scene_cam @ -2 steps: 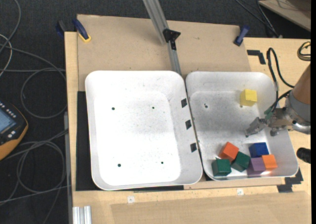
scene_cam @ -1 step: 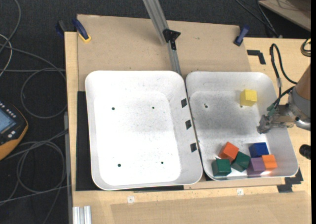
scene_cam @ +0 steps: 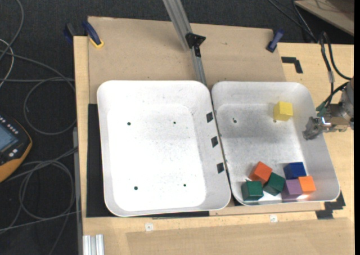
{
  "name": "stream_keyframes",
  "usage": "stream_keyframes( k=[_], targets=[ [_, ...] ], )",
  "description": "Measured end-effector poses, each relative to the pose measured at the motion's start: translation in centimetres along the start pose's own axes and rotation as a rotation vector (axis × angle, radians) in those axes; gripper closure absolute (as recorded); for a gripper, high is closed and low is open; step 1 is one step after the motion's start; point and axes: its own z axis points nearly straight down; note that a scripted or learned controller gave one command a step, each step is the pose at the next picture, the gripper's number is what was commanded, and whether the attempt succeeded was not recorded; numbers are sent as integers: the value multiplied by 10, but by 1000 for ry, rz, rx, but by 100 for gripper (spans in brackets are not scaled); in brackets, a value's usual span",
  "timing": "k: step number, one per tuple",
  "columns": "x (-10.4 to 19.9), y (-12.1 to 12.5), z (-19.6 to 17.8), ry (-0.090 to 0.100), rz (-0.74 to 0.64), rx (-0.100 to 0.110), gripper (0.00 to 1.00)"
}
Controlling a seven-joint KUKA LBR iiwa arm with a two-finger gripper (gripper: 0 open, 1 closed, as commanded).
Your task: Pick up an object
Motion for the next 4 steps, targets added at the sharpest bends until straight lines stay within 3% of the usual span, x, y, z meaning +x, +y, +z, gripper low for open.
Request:
stream_keyframes(
  k=[1,3,4],
  targets=[
    [-1,2,-54,-1,0,-2,100],
    [98,45,-37,5,-5,8,100],
    [145,64,-48,4,-5,2,100]
  ],
)
